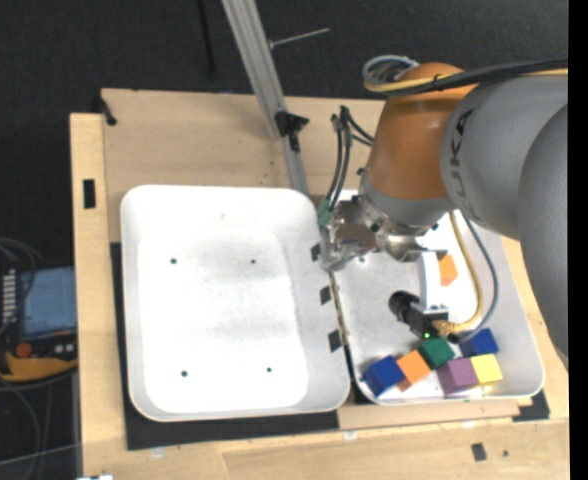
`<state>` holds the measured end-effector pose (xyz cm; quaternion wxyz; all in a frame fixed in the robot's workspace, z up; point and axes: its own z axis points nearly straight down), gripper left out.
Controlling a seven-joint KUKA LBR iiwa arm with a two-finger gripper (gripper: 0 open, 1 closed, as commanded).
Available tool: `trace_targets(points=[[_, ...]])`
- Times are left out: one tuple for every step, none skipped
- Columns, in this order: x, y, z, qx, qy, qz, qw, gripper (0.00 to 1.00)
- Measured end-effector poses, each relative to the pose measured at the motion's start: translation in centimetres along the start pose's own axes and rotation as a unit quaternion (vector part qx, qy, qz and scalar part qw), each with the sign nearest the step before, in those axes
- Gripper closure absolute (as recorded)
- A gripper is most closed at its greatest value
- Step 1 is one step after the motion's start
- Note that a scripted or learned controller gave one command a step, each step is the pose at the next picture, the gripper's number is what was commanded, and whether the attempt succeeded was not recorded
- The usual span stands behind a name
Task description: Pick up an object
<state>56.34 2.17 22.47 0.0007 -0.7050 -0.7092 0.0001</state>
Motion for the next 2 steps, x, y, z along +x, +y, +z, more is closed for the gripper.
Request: trace_targets(points=[[4.49,-2.13,-1.02,0.0,0.001,-0.001,1.0,1.0],[4.17,-2.08,-0.94,0.0,0.0,0.003,1.0,0.0]])
